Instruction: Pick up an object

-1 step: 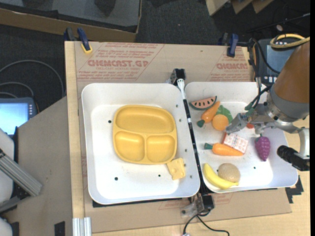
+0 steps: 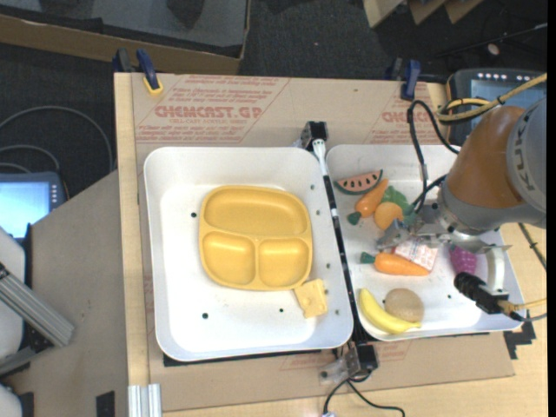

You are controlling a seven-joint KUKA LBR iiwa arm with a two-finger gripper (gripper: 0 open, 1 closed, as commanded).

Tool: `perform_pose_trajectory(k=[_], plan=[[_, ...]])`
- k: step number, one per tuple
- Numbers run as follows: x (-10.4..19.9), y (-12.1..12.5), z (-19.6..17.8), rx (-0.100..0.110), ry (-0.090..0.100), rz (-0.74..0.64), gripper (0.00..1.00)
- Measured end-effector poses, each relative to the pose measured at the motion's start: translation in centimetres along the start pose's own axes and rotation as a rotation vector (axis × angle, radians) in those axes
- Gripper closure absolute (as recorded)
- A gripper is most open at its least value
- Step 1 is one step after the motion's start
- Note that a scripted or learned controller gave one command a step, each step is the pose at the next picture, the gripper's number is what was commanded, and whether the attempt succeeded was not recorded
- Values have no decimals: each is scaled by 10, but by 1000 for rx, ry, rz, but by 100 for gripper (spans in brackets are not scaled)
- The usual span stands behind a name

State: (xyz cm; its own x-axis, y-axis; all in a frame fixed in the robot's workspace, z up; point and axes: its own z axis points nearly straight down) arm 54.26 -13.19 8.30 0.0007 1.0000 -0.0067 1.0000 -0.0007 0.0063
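Grasp approach over the right shallow white bin (image 2: pixel 347 159). The grey arm with its orange band (image 2: pixel 486 159) reaches down into the middle of this bin, and its pincer (image 2: pixel 415 233) sits low among the toy foods, just above a small pink-and-white packet (image 2: pixel 419 254) and an orange plastic carrot (image 2: pixel 401 265). Whether the pincer is apart or together cannot be told, nor whether it touches either item; nothing is seen held. The step in hand appears to be descent onto a candidate; the next move likely calls for closing on one item and lifting clear. A yellow plastic banana (image 2: pixel 380 315) and a brown round potato-like piece (image 2: pixel 404 304) lie near the bin's front edge. The left shallow white bin (image 2: pixel 169 259) carries a yellow three-compartment plastic plate (image 2: pixel 256 235).
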Motion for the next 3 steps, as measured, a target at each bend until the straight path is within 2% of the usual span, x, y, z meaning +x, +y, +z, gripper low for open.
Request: perform_pose_trajectory(k=[1,2,3], plan=[[-18,81,-2,-2,3,-4,0],[14,110,0,23,-2,6,0],[21,116,-13,8,4,0,100]])
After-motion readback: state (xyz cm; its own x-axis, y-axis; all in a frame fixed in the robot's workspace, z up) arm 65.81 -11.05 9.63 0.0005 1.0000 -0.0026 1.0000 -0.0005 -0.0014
